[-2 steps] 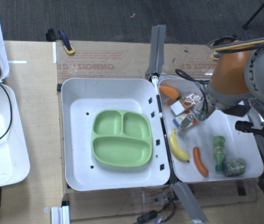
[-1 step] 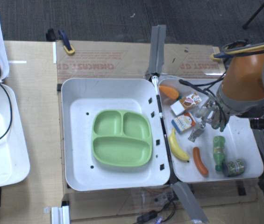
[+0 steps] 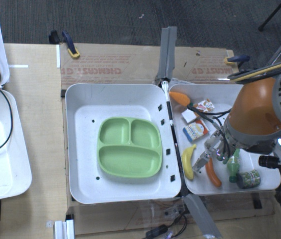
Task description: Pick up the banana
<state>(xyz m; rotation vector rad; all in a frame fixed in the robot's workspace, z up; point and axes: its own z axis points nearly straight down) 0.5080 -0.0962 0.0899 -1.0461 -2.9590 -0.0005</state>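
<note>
While you check, note the banana (image 3: 188,162) lies in the right bin (image 3: 272,183), by its left wall, next to an orange carrot (image 3: 213,174). Hand (image 3: 203,158) sits just right of banana, over the carrot; can't tell how far open, nothing seen gripped. Green tray (image 3: 129,147) in left bin (image 3: 75,133).

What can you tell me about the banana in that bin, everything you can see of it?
The banana is small, yellow and smooth, possibly a plastic toy. It lies flat in the right bin, close to the bin's left wall, curved, running roughly top to bottom, with darker tips. The gripper hangs just to its right, seemingly touching its side; the banana is not between the fingers. An orange carrot-like piece lies further right, and a small printed box sits above it.
</note>
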